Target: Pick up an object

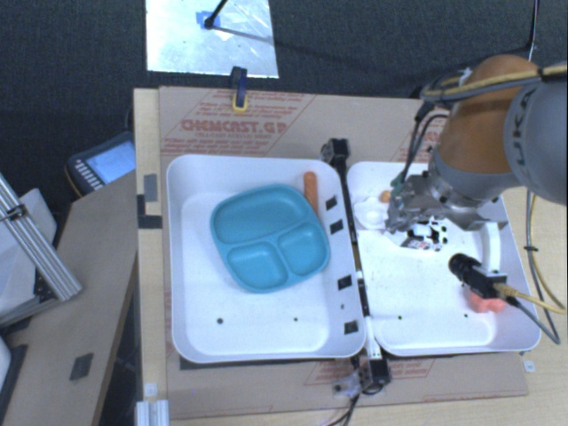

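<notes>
In the right-hand shallow white plastic bin (444, 331), the grey gripper (406, 220) hangs low near the upper left corner, close to the dividing wall. Whether it is spread or closed cannot be told. A small white round object (367, 209) lies just beside it, wall-side. A salmon-pink block (486, 304) sits near the right rim, with open floor between. A blue three-compartment plastic plate (266, 238) occupies the left white bin (191, 327).

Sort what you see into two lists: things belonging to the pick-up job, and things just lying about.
Job: gripper; right shallow white bin; black-and-white speckled object beside the gripper; salmon-pink block.
Lying about: blue divided plastic plate; orange stick beside it; silver sheet at the back.
</notes>
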